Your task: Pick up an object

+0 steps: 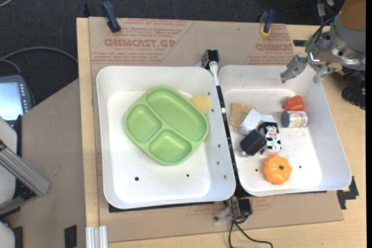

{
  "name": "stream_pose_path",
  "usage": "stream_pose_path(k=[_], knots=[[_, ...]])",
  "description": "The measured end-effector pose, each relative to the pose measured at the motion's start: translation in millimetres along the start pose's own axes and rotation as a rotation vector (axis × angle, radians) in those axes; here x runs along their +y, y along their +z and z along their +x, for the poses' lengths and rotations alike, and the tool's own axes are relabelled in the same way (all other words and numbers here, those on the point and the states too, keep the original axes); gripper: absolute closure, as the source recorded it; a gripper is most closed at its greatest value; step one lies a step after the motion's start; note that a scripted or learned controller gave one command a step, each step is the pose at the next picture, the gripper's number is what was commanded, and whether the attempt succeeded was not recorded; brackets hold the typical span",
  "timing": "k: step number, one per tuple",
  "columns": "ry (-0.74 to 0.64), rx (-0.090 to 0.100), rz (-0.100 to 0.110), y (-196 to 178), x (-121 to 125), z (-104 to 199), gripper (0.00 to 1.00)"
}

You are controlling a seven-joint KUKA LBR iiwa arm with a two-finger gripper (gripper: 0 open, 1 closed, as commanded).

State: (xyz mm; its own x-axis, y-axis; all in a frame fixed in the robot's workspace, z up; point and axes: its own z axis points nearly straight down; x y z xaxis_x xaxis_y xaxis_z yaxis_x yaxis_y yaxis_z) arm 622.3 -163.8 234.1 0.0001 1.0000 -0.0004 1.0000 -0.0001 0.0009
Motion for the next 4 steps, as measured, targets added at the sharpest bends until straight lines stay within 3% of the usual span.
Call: stream_pose_path(k=[1, 2, 3, 4], knots=[[0.0, -0.003, -0.021, 122.7, -45.8, 47.8, 0.0], [-0.002, 0.001, -0.023, 127.8, -65.9, 56.9, 0.0], [0.002, -0.001, -0.01, 130.8, -141.3, 69.6, 0.0], [0.002, -0.001, -0.001, 124.9, -143.0, 69.7, 1.0]])
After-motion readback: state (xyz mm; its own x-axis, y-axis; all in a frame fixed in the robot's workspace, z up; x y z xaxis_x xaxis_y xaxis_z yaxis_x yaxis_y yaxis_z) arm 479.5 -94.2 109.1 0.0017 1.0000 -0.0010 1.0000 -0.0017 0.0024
